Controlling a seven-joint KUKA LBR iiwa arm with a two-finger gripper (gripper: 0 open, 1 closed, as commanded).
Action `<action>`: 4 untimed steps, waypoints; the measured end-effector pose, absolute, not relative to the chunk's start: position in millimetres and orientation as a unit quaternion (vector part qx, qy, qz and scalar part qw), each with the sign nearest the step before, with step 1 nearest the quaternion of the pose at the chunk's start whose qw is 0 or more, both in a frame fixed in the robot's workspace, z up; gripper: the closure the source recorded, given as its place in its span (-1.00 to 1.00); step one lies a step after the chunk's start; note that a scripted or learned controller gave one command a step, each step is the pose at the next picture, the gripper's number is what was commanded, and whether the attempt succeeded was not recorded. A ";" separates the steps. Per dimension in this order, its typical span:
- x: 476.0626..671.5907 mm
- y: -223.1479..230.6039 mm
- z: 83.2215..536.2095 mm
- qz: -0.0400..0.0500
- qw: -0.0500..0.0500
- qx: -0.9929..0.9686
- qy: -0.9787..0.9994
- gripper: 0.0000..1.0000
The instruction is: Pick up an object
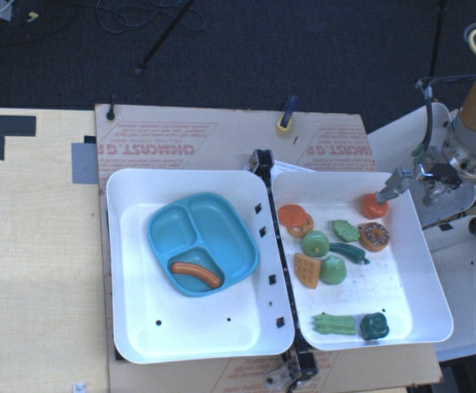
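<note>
The right bin (418, 301) holds several toy foods. Among them are a red round piece (374, 206), an orange round piece (293, 217), a green apple (315, 243), a brown ring-shaped piece (374, 236) and an orange wedge (307, 269). My gripper (414, 190) hangs over the bin's far right rim, open, with nothing between its fingers. Its left fingertip (387, 190) is just above and right of the red piece; whether they touch is unclear.
The left bin (139, 318) holds a blue divided plate (213, 228) with a sausage (194, 274) in its near compartment. A light green pod (334, 324) and a dark green piece (374, 326) lie at the right bin's near edge. A divider (274, 252) separates the bins.
</note>
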State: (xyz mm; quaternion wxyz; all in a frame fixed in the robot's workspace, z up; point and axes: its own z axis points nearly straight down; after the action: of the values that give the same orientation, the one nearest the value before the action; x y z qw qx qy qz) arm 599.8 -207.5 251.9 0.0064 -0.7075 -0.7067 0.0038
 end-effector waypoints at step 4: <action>605.2 -199.5 111.2 0.002 0.003 -0.705 -0.709 -1.00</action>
State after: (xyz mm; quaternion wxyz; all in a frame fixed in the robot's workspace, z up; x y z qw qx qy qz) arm 605.2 -199.5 111.2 0.0034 -0.7051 -0.7091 0.0015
